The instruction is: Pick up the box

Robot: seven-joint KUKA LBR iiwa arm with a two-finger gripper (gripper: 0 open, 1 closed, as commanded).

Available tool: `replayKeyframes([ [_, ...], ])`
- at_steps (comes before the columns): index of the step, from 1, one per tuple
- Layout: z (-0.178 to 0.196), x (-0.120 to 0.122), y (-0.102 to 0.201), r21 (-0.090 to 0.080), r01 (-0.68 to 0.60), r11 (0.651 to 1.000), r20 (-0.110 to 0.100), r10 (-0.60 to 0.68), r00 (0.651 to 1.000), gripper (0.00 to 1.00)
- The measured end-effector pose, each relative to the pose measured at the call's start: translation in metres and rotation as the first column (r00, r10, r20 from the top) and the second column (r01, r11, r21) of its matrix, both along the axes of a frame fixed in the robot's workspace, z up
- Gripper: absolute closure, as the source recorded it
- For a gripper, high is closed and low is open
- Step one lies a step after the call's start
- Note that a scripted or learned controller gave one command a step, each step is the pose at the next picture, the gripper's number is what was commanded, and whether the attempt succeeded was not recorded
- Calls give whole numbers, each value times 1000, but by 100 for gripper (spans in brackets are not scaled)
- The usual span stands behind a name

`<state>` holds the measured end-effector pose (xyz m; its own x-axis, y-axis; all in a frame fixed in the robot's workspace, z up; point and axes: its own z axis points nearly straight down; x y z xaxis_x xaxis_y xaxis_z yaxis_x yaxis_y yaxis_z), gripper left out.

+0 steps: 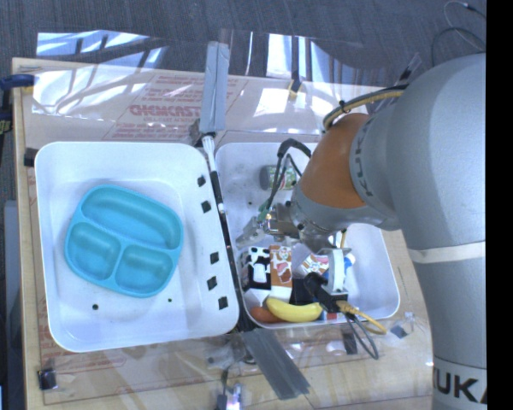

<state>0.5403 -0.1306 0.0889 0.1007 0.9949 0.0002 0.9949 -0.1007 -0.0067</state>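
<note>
So the arm [410, 161] comes in from the right and hangs over the right bin [378, 259]. Its gripper [284, 220] sits low, mid-frame, just above the clutter; can't tell how the jaws stand, the wrist hides them. The box [269, 267], with a cow-spot print and an orange panel, lies in the bin's lower part, right beside a banana [295, 311]. The left bin [60, 314] holds a blue divided plate [124, 240].
</note>
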Motion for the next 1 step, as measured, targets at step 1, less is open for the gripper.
replayKeyframes([
  [1, 5, -60, 16, -13, -47, 999, 15, 47, 999, 0],
])
